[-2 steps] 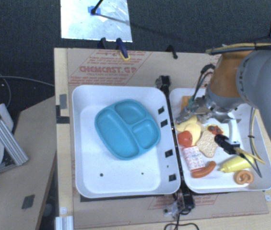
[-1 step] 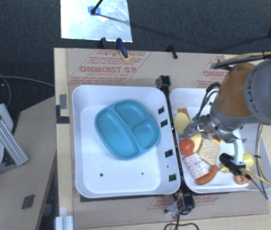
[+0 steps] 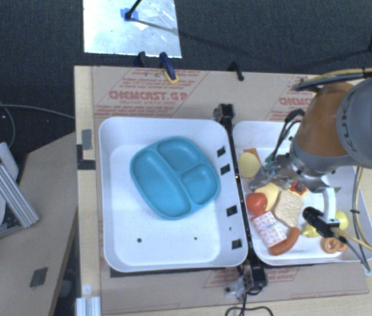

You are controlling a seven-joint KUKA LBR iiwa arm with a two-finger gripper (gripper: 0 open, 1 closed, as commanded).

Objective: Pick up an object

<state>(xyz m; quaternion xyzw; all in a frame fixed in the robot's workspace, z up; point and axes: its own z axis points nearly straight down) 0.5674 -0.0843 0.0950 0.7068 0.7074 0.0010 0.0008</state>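
the arm (image 3: 344, 127) is nearest you, big and grey, bent low over the right bin (image 3: 363, 206) because all the toy food is there. its gripper (image 3: 279, 172) sits among the food, by the yellow piece (image 3: 250, 163) and the tomato (image 3: 257, 203). you cannot tell how its tip stands. the bread (image 3: 288, 208) and sausage (image 3: 284, 242) lie close. the blue plate (image 3: 174, 176) rests in the left bin (image 3: 123, 242).

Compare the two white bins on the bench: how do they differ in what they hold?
The left bin holds one thing, a blue divided tray lying flat; the right bin holds many small toy foods, such as a tomato and a sausage. The arm reaches into the right bin, not the left. Both are shallow and white.
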